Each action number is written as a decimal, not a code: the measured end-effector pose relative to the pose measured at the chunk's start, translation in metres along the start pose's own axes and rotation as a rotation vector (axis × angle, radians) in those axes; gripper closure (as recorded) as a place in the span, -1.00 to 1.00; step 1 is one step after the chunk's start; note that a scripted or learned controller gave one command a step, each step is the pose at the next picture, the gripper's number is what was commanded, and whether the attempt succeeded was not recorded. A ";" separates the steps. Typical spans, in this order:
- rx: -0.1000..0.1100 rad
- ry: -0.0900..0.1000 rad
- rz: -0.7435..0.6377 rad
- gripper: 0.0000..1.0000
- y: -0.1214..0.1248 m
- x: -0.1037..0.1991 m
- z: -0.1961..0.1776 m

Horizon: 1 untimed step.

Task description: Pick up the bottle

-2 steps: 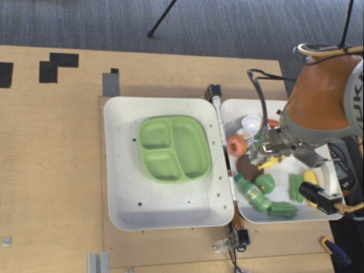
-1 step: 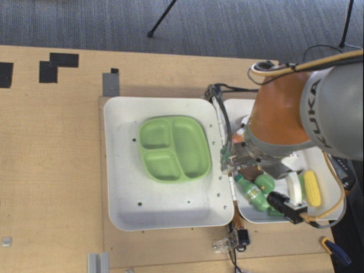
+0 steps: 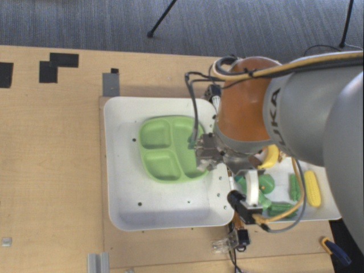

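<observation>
Partly hidden — end effector [image 3: 205, 155] by grn tray [image 3: 161, 165]

Left white bin [image 3: 122, 198]: a green divided plate [image 3: 162, 149] lies flat near its middle. Right white bin [image 3: 330, 214]: a yellow corn cob [image 3: 312, 187] beside a slim green item [image 3: 294, 186]. Black tape marks [image 3: 57, 66] dot the wooden bench [image 3: 45, 181].

I see left bin [image 3: 122, 169] open along left strip and near edge: bare white floor. Green divided plate [image 3: 162, 147] takes its middle. Gripper [image 3: 206, 155] hangs over plate's right edge. Arm [image 3: 296, 112] covers most of right bin [image 3: 324, 209] from above. There, corn cob [image 3: 312, 187] and green items [image 3: 266, 182] crowd visible floor; gaps between them narrow.
</observation>
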<state>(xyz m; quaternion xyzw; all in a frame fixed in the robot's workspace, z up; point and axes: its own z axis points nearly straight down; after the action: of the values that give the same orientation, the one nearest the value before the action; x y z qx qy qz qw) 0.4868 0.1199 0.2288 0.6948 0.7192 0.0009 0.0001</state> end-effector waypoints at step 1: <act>0.001 0.000 -0.096 1.00 0.028 0.084 -0.002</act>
<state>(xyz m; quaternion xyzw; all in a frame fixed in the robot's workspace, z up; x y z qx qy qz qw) 0.5119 0.2050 0.2307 0.6594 0.7518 0.0007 -0.0002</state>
